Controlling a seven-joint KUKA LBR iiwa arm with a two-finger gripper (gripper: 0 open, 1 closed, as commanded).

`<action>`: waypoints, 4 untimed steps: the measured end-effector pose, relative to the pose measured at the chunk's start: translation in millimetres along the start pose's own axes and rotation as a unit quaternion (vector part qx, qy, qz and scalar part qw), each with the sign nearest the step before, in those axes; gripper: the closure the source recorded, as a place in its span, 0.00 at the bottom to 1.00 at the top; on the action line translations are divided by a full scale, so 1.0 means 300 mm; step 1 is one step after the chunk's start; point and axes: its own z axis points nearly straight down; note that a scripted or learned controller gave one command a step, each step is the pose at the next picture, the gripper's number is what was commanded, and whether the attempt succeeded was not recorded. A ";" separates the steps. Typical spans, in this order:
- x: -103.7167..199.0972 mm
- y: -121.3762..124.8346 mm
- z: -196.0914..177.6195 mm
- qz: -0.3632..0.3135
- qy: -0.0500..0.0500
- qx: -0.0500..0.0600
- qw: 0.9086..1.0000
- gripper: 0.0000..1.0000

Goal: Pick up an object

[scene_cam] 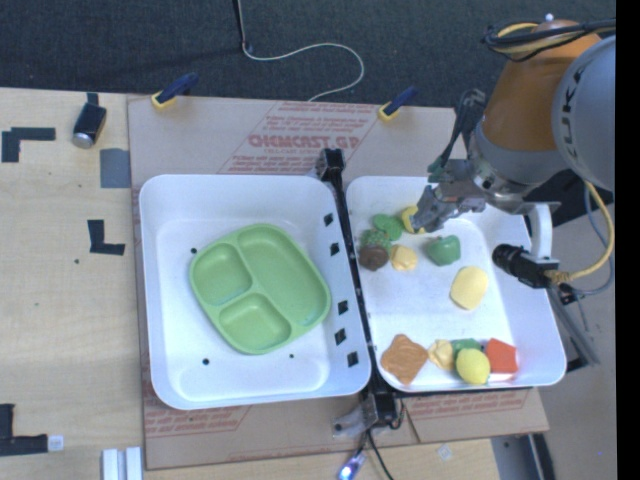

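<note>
Bins [160,268]: smooth white plastic, faint sheen. Divided plate [260,288]: glossy green plastic. Sheet under the bins [290,143]: matt brown cardboard, printed red. Surface [50,268]: pale wood grain, matt

Even, diffuse overhead light is filling the frame. The two white bins [160,298] are reading bright, bordering on washed out, with soft, short shadows beneath their contents. The upper background is staying dark. Focus is mildly soft throughout; fine detail is blurring.
</note>
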 end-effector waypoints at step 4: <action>0.626 -0.318 -0.947 0.000 0.001 0.002 1.000 1.00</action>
